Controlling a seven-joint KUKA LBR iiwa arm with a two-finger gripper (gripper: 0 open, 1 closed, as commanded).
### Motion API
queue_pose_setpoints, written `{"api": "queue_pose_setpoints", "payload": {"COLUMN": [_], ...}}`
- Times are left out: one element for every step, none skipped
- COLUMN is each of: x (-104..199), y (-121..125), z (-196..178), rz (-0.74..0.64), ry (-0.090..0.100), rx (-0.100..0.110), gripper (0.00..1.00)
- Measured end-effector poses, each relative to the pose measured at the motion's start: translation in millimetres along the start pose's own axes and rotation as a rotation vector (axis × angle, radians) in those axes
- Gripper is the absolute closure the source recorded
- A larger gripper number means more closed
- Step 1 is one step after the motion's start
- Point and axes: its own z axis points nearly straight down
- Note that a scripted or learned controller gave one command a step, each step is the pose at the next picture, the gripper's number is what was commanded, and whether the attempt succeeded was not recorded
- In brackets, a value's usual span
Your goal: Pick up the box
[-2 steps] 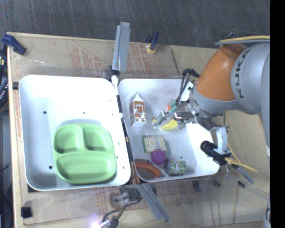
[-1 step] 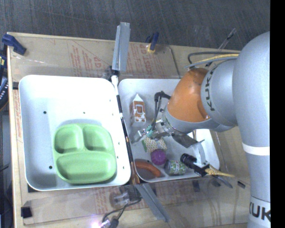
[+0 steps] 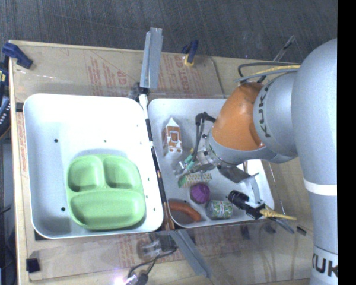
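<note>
The box (image 3: 172, 138) is a small white and orange carton standing in the upper left part of the right bin (image 3: 216, 105). My gripper (image 3: 190, 170) hangs low over the middle of that bin, just below and to the right of the box and apart from it. A small speckled, greenish thing (image 3: 196, 176) lies right at the gripper's tip. The arm's orange band and grey wrist cover the bin's upper right part.
A purple ball-like thing (image 3: 199, 192), a green patterned can (image 3: 221, 209) and an orange-red sausage (image 3: 184, 211) lie along the right bin's near side. The left bin (image 3: 47, 123) holds a green divided tray (image 3: 105, 192).
</note>
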Motion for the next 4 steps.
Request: {"api": "queue_pose_setpoints", "payload": {"x": [30,-43,-43,-56], "y": [-39,-60,-60,-46], "z": [-122,-99,-99,-14], "rz": [0.056,-0.099,-0.099,-0.107], "ry": [0.005,0.007,0.006,-0.011], "rx": [0.006,0.007,0.007,-0.014], "gripper": [1.00,1.00,0.00,0.00]}}
